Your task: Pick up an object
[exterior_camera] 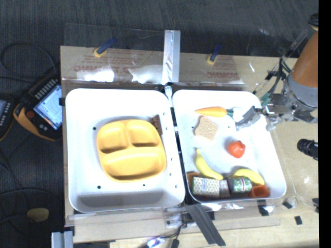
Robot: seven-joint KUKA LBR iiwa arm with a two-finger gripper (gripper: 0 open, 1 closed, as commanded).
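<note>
Camera view puts the jaws empty at the right bin's far right corner; their width I cannot tell. Best drop squarely over the tomato mid-bin, clear of the bread.

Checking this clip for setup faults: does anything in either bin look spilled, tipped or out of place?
Nothing stands out. The yellow divided plate lies flat in the left bin; the carrot, bread slice, tomato and bananas lie loose in the right bin.

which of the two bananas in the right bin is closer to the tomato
The banana at the bin's lower right, just below the tomato; the other banana lies farther left, beside the divider.
</note>
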